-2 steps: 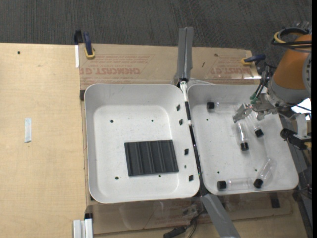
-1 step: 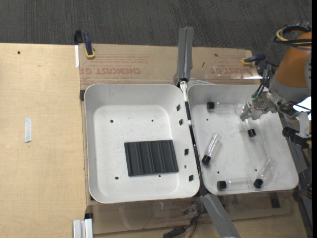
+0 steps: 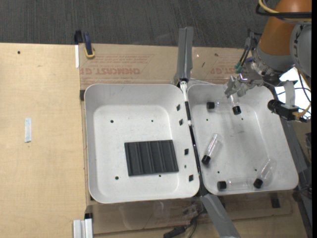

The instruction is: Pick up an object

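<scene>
Camera view from above: the arm's gripper hangs over the right bin's far edge; whether it is clenched cannot be told. Clear plastic vials with black caps lie scattered there, one nearer, left of centre. Light, slick, apt to roll; best pinched across the barrel.

Position: fixed above the tabletop, fairly high
Facing: down at a slant
Covers: both white bins; arm enters from right
</scene>
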Controlling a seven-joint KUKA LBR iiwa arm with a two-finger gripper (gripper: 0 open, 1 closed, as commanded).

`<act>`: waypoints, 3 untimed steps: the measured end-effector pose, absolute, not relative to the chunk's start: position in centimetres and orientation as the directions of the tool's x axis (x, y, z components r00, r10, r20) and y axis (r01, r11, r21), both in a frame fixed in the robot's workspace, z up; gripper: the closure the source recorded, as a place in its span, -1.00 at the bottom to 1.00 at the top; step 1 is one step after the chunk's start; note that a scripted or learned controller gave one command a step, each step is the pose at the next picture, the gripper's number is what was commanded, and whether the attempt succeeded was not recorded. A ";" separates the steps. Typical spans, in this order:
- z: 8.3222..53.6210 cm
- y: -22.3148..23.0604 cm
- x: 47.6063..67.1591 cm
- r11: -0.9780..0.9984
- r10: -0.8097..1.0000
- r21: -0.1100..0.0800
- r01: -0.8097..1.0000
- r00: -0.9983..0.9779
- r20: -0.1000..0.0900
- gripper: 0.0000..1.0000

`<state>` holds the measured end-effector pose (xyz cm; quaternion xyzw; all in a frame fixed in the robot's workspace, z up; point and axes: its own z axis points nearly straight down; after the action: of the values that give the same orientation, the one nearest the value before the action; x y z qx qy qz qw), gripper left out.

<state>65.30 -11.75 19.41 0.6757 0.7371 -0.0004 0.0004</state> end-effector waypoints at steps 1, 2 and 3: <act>22.9 -6.2 65.9 0.044 0.999 0.000 0.999 -0.044 -0.001 1.00; 23.7 -0.9 65.9 -0.007 1.000 -0.001 1.000 0.007 -0.002 1.00; 25.4 5.2 65.9 -0.016 1.000 -0.002 1.000 0.016 -0.002 1.00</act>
<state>65.88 5.17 25.36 0.7128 0.7014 -0.0013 0.0001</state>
